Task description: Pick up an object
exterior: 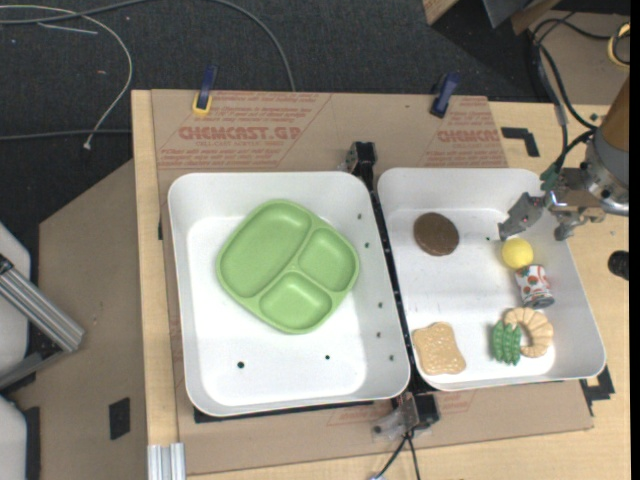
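Jaws (540,220) are being held spread apart above the right bin (470,183), near its far right rim, with nothing gripped between them. A yellow ball (517,254) is lying just below them, and a small can (535,286) is sitting just beside the ball. A brown disc (436,234) is resting to the left; toast (439,349) and a green-and-tan toy (521,335) are lying nearer. A green tray (288,266) is being carried by the left bin (200,368).

The arm (615,158) is cut off by the right edge; the label on the small can (534,285) near the right bin's (470,183) right rim is too small to read
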Controlling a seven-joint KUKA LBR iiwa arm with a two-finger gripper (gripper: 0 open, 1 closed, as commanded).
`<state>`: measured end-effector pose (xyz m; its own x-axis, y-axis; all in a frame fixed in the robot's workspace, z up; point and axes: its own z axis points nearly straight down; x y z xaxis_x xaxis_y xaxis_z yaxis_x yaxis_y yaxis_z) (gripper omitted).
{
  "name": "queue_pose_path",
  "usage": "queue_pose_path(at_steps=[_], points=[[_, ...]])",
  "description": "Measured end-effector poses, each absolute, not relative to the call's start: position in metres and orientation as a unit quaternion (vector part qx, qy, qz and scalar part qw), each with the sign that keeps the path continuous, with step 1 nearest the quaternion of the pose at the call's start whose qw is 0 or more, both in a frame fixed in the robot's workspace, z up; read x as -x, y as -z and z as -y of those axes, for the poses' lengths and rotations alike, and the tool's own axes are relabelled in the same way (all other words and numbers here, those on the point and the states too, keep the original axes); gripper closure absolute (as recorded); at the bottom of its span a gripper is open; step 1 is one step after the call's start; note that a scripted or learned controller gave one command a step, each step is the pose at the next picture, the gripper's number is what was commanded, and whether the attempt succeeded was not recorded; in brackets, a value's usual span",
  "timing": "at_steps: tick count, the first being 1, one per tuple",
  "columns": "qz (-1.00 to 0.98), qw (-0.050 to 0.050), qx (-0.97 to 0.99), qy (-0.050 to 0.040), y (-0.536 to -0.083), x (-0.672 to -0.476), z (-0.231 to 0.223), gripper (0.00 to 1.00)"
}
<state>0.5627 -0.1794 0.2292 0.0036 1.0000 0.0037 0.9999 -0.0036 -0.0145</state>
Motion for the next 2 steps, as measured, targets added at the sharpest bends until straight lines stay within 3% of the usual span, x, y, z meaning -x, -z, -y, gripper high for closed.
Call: queue_pose_path(at_steps=[1, 2], points=[[0.707, 0.000, 0.707, 0.0000, -0.237, -0.565, 0.179, 0.00], [0.707, 0.001, 0.707, -0.0004, -0.194, -0.568, 0.185, 0.00]])
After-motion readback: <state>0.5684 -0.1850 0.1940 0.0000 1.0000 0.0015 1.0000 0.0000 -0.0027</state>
